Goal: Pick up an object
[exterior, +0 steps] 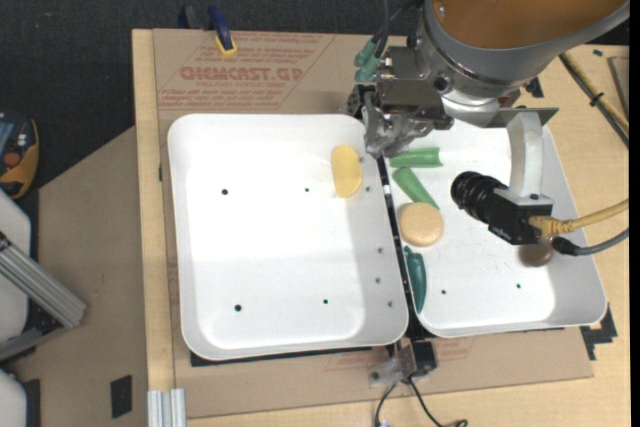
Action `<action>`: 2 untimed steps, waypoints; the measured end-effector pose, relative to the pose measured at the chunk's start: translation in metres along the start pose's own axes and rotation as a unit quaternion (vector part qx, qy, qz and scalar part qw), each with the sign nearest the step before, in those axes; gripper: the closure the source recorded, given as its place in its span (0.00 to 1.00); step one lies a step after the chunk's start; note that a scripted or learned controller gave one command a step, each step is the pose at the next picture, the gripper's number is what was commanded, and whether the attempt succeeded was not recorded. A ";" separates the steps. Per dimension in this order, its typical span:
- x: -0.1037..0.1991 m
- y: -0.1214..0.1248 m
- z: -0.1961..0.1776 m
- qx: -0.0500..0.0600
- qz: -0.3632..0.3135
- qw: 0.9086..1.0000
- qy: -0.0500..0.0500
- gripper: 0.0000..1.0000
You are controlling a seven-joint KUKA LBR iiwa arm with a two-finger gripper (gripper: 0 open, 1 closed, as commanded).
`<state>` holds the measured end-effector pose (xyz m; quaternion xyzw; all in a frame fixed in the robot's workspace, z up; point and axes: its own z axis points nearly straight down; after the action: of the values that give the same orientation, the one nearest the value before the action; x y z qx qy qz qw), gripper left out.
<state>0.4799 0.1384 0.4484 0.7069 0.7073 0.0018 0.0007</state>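
My gripper [384,137] hangs low over the rim where the two bins meet, near their far end. A pale yellow oblong piece [346,171] lies in the left bin [230,245], just left of the gripper. In the right bin [500,300], close to the divider, lie two light green pieces [416,158] [410,183], a round tan piece [421,224] and a dark teal piece [415,278]. A small brown piece [537,255] rests further right. The arm's bulk hides the far part of the right bin.
A black cylinder [488,202] on a white bracket [527,160] juts from the wrist over the right bin, with a yellow cable [600,215] trailing right. A blue and yellow clamp [221,32] sits on the cardboard sheet behind the bins.
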 end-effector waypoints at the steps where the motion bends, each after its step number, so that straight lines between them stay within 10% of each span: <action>1: 0.000 0.001 -0.010 -0.001 0.000 1.000 0.000 1.00; 2: 0.001 0.001 -0.021 -0.002 -0.001 1.000 0.001 1.00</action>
<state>0.4809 0.1393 0.4689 0.7064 0.7078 0.0037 0.0019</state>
